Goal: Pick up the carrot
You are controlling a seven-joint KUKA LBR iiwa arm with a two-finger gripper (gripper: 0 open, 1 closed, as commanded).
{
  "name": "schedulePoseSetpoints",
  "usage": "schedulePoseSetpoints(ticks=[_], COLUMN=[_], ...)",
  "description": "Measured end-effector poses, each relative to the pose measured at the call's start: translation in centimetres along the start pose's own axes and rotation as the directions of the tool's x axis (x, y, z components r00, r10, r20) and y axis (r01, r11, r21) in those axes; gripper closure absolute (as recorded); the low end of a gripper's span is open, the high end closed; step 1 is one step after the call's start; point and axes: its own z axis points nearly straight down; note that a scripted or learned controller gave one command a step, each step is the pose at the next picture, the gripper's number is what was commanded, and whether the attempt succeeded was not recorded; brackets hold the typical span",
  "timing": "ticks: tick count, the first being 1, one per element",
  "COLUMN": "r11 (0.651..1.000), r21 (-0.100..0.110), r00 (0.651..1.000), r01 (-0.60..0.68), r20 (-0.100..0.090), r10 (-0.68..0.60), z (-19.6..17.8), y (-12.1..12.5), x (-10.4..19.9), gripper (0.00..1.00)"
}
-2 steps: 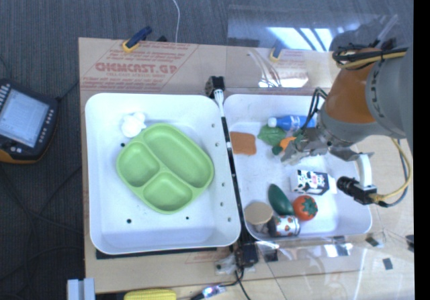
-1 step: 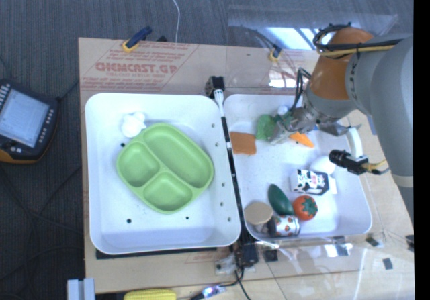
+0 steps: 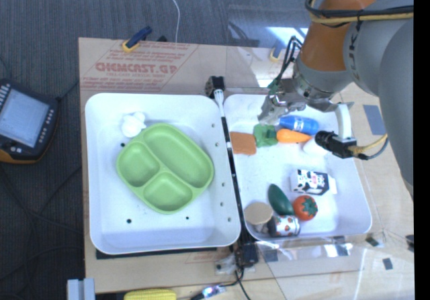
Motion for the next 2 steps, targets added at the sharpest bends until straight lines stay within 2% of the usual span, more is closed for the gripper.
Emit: schedulePoseSetpoints(ticks=[1,2], r11=[0.945,0.945], r21=[0.011,0.012], r00=[0.945,0.945], r01=[0.326,0.327], r20=[0.001,0.0], r10=[-0.326,-0.327], z=[-1.94,-1.85], y=[1.74,1.75], x=[-6.47,-6.32], gripper=[1.0,0.0])
